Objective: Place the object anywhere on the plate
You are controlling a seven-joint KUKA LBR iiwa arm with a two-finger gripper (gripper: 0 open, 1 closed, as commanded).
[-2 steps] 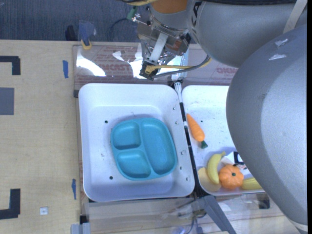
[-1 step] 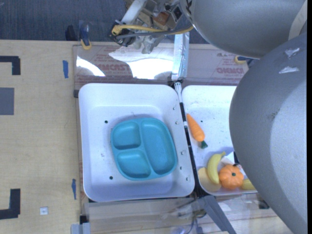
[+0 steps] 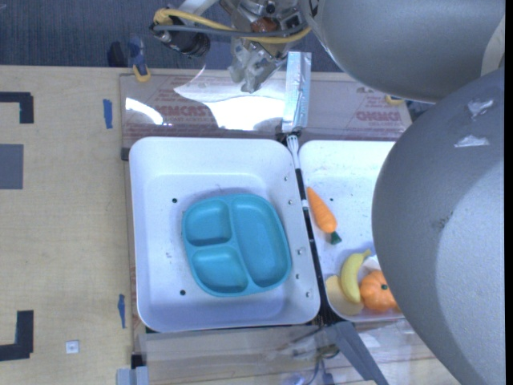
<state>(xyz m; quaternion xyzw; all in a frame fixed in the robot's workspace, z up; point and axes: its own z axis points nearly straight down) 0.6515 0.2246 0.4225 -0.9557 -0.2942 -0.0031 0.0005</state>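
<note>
A light blue plate [image 3: 236, 245] with three compartments lies in the left white bin [image 3: 152, 215]. In the right bin [image 3: 353, 171] lie an orange carrot [image 3: 321, 212], a yellow banana [image 3: 351, 276] and a small orange pumpkin-like fruit [image 3: 377, 291]. My gripper [image 3: 251, 70] hangs high at the top of the view, above the far rim of the left bin, well away from the plate and the fruit. Nothing shows between its fingers.
The grey arm [image 3: 449, 215] covers most of the right bin and the right side of the view. A clear plastic back wall [image 3: 240, 103] stands behind the bins, with a metal divider post [image 3: 296, 91]. Light wooden bench [image 3: 56, 215] extends to the left.
</note>
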